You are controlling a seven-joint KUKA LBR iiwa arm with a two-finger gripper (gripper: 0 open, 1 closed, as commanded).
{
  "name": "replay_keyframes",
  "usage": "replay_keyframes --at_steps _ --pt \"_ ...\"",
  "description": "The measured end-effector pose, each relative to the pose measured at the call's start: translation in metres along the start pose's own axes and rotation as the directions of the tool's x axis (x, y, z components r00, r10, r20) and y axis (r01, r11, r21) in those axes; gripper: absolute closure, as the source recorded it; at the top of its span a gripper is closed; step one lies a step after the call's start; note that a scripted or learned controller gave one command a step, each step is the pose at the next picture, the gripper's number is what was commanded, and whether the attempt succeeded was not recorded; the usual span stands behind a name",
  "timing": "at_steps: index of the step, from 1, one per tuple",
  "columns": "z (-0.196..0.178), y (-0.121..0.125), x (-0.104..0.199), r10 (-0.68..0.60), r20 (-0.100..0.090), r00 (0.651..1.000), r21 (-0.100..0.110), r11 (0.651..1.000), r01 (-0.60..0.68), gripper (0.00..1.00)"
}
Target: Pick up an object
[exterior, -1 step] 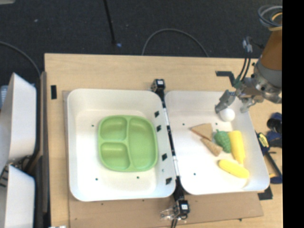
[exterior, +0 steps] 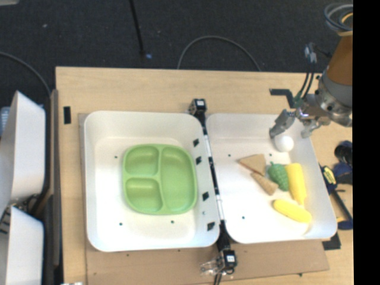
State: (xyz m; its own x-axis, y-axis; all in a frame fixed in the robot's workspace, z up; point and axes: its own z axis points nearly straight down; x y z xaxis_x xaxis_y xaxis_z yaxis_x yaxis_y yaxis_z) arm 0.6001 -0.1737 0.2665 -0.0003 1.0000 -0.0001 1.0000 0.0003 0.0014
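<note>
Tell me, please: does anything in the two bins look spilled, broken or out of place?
Nothing stands out. The green divided plate lies flat in the left bin. The right bin holds a white ball, tan wedges, a green piece and two yellow pieces, clustered but unspilled.

Gripper (exterior: pixel 295 125) over right bin (exterior: pixel 237 218) back corner, fingers spread, white egg (exterior: pixel 284 142) just below, not clearly gripped. Also there: bread wedge (exterior: pixel 253 162), broccoli (exterior: pixel 277 175), corn cob (exterior: pixel 296 182), banana (exterior: pixel 291 211). Green divided plate (exterior: pixel 159 179) in left bin (exterior: pixel 101 218).
</note>
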Motion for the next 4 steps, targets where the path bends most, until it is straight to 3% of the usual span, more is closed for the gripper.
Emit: replay_keyframes --at_steps 3,4 --pt "0.165 -0.011 -0.002 0.003 0.001 1.000 0.003 1.000 -0.003 0.00" --pt "0.151 -0.010 -0.003 0.006 0.002 1.000 -0.003 1.000 -0.006 1.00"
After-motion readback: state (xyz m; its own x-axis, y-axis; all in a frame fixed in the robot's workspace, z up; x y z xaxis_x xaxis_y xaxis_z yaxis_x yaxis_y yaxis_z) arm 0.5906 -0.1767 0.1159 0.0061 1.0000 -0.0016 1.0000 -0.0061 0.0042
